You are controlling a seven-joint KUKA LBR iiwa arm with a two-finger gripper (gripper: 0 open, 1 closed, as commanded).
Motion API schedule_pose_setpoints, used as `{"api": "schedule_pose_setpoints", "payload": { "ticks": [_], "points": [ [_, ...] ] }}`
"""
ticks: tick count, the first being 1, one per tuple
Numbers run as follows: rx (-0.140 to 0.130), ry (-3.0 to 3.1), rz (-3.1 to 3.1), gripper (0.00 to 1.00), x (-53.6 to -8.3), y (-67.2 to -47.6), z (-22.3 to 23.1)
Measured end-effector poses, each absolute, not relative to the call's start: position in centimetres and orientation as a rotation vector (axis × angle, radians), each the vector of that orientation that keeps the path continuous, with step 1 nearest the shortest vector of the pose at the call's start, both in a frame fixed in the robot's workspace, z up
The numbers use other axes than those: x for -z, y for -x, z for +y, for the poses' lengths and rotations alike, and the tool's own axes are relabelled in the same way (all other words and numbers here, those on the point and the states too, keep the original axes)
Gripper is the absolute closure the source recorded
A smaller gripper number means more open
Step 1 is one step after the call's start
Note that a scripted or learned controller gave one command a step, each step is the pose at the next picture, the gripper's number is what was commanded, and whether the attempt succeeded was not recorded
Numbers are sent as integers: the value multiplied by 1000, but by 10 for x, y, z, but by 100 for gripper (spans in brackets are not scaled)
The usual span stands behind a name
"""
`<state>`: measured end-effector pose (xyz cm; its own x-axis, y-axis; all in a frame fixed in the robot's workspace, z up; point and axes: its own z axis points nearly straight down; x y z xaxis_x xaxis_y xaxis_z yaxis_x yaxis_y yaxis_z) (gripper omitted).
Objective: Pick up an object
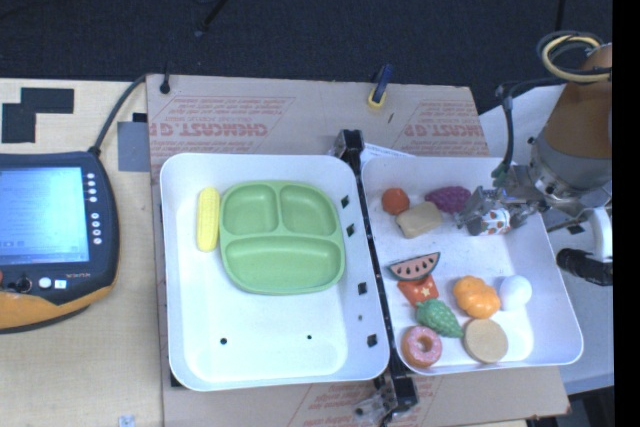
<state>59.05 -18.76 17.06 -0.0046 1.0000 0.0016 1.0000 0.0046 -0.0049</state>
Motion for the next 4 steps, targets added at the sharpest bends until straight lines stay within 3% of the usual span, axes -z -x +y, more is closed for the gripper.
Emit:
{"api": "schedule_pose_setpoints", "payload": {
  "ticks": [2, 3, 4],
  "points": [
    [-4, 2215, -2220, 0, -85, -584, -176],
    [-3, 2219, -2218, 100, -97, -585, -177],
    [1, 2221, -2223, 100, -146, -592, -172]
  ]
}}
